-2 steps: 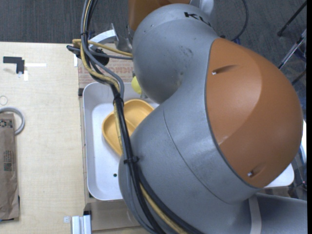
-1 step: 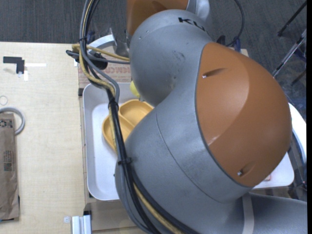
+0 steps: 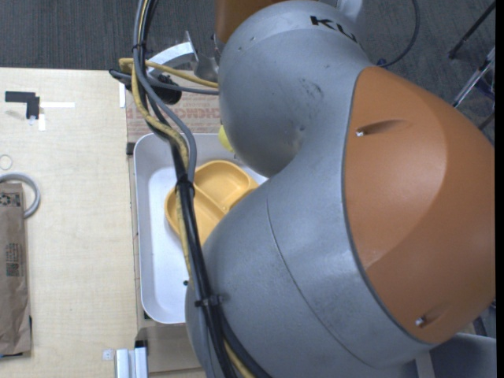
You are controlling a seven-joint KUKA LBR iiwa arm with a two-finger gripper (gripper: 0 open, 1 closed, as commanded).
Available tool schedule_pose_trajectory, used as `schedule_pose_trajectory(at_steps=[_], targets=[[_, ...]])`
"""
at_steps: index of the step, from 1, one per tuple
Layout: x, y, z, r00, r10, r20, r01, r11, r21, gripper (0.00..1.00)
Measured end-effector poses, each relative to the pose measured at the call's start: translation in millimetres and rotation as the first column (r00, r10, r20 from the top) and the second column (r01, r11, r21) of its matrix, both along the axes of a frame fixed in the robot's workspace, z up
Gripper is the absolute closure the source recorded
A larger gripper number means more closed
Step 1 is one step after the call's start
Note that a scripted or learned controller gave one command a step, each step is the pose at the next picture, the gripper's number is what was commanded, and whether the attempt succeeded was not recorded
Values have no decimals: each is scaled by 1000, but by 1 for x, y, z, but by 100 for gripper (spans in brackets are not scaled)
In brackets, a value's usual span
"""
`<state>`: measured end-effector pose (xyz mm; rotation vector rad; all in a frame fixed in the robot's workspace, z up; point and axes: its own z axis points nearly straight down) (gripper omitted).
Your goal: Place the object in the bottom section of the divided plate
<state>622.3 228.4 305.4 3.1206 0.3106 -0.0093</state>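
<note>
My own arm [image 3: 346,211] sits nearest the camera, its grey casing and orange band spreading across the right and centre and covering most of what lies under it; my gripper's whereabouts and state I cannot tell. A bundle of black and yellow cables [image 3: 177,172] runs down along my left flank, crossing the bin. Past that, the yellow divided plate [image 3: 206,199] lies inside the white bin [image 3: 153,242], toward the bin's upper right part, with my casing overlapping its right side; one ridge between its sections shows, and a small pale yellow patch [image 3: 225,138] peeks out just above the plate at my casing's edge, too hidden to identify. Left of the bin stretches the light wooden bench [image 3: 71,211], with a brown paper packet [image 3: 14,266] at its left edge. Farthest off, dark grey carpet [image 3: 71,18] runs along the top.
</note>
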Motion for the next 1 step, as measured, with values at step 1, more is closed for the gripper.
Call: schedule_pose_trajectory(at_steps=[1], targets=[[27,-2,-110,1000,2,-2,-2,1000,0,100]])
